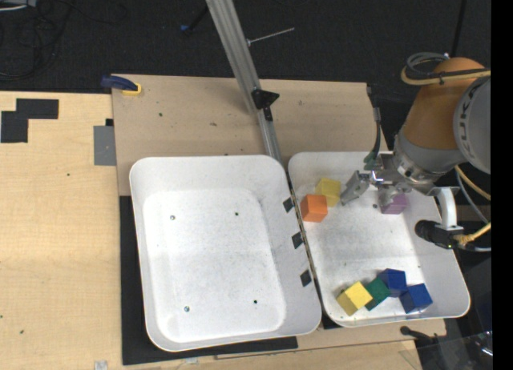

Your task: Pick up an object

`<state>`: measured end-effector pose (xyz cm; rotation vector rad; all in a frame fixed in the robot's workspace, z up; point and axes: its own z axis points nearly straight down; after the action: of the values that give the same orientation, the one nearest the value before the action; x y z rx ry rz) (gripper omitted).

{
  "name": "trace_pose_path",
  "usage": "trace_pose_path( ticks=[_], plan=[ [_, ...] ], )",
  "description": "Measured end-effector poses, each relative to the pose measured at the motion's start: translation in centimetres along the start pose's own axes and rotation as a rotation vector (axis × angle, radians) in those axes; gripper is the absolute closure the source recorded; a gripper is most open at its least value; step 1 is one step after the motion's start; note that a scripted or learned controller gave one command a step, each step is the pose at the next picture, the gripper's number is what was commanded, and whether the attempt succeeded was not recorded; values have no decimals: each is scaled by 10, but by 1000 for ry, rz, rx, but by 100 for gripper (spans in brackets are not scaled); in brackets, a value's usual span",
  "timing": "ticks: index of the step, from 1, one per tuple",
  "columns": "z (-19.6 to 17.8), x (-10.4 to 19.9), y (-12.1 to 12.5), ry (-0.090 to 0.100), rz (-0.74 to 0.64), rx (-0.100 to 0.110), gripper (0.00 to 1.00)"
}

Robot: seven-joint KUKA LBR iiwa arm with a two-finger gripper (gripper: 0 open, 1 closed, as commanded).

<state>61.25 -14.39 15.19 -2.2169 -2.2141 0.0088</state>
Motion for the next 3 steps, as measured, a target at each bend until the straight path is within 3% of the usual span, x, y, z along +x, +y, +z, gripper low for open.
trace_pose_path(
  ticks=[1,2,3],
  plan=[
    [58,9,2,0,-2,-1,0],
    [45,5,2,-1,7,-6,100],
    [-16,12,5,-2,-2,-14,100]
  ],
)
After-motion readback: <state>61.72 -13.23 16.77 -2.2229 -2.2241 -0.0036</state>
